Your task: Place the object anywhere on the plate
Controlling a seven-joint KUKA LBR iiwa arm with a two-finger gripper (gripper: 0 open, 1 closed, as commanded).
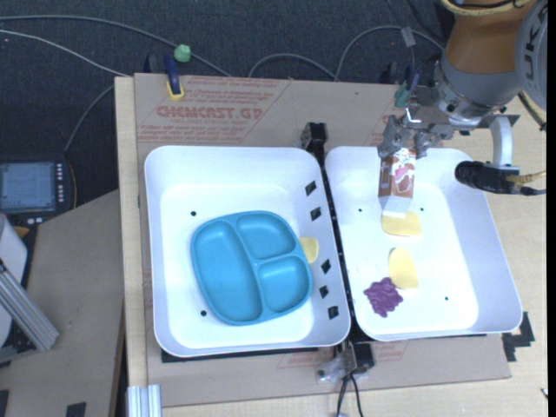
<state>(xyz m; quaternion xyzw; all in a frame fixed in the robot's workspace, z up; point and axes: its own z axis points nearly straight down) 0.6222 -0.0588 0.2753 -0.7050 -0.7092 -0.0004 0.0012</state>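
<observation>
Left bin [165, 233]: the blue plate [252, 268], three compartments, lies near the middle of the bin floor, slightly toward the near edge. A small yellow piece [309, 249] sits just beside the plate's right rim, between the plate and the bin's right wall.

Right bin [469, 294]: a purple cluster [383, 295] and a yellow piece [402, 268] lie near the near-left corner; another yellow piece [400, 224] lies toward the middle.

The object [399, 182], a slim brown-and-white pack, hangs beneath the jaws [408, 143] over the far-left part of the right bin. The jaws appear closed on its top end. I judge it lifted clear of the bin floor, though its lower end sits right over the middle yellow piece, so contact there I cannot rule out.

Orientation: the pack's long axis runs roughly far-to-near in the view, top end in the jaws, white end pointing down toward the near edge.

Step in hand, as I judge it: carry leftward over the divider between the bins. I want height kept so the dangling end clears both bin walls, then a stop above the plate's centre, and a low release so the pack tips flat inside the rim rather than off it.
</observation>
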